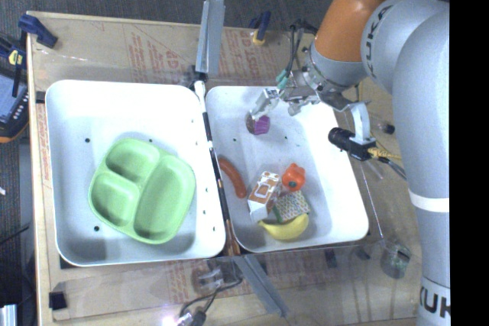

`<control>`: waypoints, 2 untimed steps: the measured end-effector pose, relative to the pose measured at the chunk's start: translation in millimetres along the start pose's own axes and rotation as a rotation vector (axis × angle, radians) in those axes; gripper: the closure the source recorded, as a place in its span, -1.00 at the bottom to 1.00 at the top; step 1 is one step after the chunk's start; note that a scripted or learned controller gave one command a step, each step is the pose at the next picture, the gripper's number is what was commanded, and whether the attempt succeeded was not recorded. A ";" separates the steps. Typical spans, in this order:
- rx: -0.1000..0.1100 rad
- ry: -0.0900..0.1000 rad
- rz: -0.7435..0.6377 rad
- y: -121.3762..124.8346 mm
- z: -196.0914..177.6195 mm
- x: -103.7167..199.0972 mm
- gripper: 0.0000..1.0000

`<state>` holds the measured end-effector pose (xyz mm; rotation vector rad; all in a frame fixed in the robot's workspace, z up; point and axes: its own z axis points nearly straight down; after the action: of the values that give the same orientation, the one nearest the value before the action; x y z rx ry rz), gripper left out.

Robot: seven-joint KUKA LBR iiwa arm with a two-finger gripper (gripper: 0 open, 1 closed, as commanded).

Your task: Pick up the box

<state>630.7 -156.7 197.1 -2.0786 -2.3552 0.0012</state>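
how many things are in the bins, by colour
green: 1, divided plate
purple: 1, small object
red: 1, sausage
orange: 1, round item
yellow: 1, banana
white/orange: 1, box
patterned: 1, packet
total: 7

Only readable stuff is on the arm (412,88): part of "KUKA" on the grey casing just under the orange band, and "KU" again down at the near right. The box (264,188) has print, way too small to read.

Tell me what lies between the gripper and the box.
Nothing stands on the bare bin floor between the gripper and the box. A purple object sits just below the gripper, and the orange item and sausage flank the box.
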 end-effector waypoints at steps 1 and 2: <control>0.004 0.002 -0.071 24.9 105.8 -11.0 -1.00; 0.002 0.001 -0.097 -39.3 105.3 26.6 -1.00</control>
<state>588.3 -135.2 91.8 -1.9611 -2.4516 0.0027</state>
